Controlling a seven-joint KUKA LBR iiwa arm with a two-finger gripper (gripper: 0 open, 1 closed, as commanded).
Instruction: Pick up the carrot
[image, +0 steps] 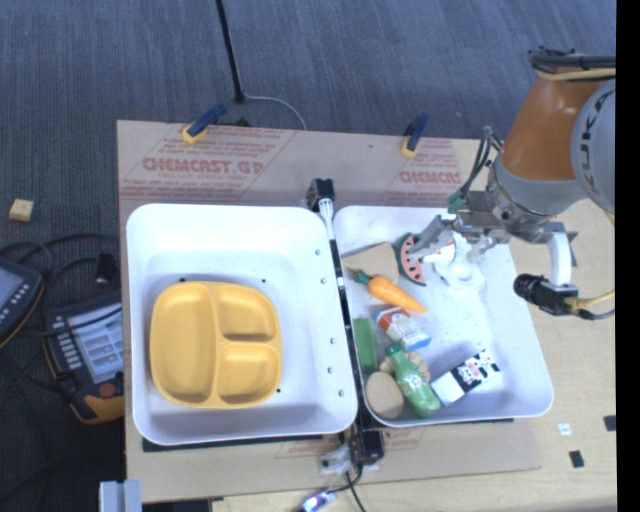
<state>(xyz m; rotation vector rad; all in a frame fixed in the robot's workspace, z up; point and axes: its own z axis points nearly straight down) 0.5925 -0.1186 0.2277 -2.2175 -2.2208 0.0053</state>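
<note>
The orange carrot (396, 293) with a green top lies in the right bin (520, 345), near its left wall, slanting down to the right. My gripper (489, 262) hangs over the back part of that bin, up and to the right of the carrot and apart from it. It is open, and I see nothing held between its fingers (432, 236).
A watermelon slice (409, 258) lies just behind the carrot. A small box (405, 330), a green bottle (413, 382), a round tan item (383, 395) and a black-and-white toy (470, 375) fill the bin's front. The left bin (180, 225) holds a yellow divided tray (214, 341).
</note>
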